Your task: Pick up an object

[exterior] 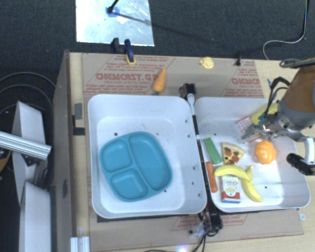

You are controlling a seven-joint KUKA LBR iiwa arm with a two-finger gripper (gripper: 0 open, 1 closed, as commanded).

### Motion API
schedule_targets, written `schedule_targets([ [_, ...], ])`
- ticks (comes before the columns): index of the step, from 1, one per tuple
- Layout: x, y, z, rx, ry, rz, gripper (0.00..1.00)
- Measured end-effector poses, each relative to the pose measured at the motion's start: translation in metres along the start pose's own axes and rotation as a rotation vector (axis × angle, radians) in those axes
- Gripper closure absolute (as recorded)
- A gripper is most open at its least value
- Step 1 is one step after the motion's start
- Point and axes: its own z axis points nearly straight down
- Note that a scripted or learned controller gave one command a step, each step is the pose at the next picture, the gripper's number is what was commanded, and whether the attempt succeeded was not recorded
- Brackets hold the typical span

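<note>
Orange toy fruit in right bin, right of pizza slice, above banana. Looks like light, rigid, smooth plastic, so it may roll or slip; best gripped across its widest middle. Gripper hovers just far-left of it; can't tell its opening.

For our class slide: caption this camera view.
Gripper hovers by orange fruit in right bin; blue tray in left.
</note>
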Motion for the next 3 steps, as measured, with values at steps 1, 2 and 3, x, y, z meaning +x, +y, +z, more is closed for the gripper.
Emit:
schedule_targets([
  [1, 0.005, -0.044, 0.0, -0.002, 0.0, 0.0, 0.0],
  [2, 0.004, -0.039, -0.014, -0.016, -0.004, -0.002, 1.0],
  [3, 0.094, -0.022, -0.032, -0.006, 0.002, -0.012, 1.0],
])
